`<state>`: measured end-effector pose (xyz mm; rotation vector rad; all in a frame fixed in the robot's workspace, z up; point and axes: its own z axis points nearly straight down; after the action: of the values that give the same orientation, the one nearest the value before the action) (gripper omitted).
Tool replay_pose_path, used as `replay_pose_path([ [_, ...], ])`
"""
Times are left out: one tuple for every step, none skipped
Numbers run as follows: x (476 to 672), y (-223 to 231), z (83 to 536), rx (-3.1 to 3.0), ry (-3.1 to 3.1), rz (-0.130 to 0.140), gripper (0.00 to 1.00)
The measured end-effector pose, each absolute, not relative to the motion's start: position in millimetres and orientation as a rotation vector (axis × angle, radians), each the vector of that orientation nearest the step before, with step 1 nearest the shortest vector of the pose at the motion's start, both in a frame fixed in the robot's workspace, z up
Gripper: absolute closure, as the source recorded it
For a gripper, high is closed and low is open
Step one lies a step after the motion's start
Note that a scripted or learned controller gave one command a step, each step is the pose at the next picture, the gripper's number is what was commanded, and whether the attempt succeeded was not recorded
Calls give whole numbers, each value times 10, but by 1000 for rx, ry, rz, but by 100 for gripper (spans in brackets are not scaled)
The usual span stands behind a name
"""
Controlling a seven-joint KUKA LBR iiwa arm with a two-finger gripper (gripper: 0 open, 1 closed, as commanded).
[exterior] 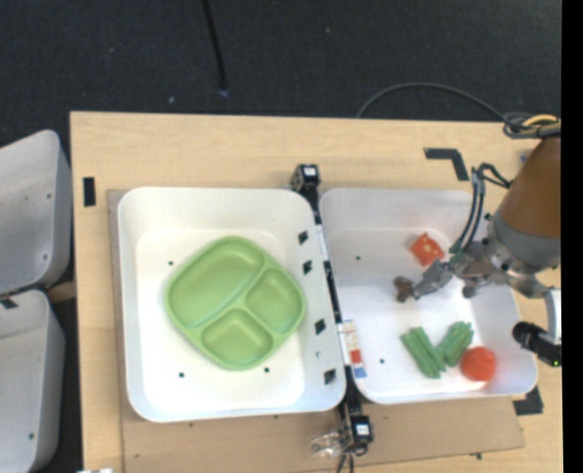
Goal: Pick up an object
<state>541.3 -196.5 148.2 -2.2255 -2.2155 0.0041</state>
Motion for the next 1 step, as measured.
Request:
replay_pose_path([
  [5429,-1976,1615,-2232,-2216,-1,100],
])
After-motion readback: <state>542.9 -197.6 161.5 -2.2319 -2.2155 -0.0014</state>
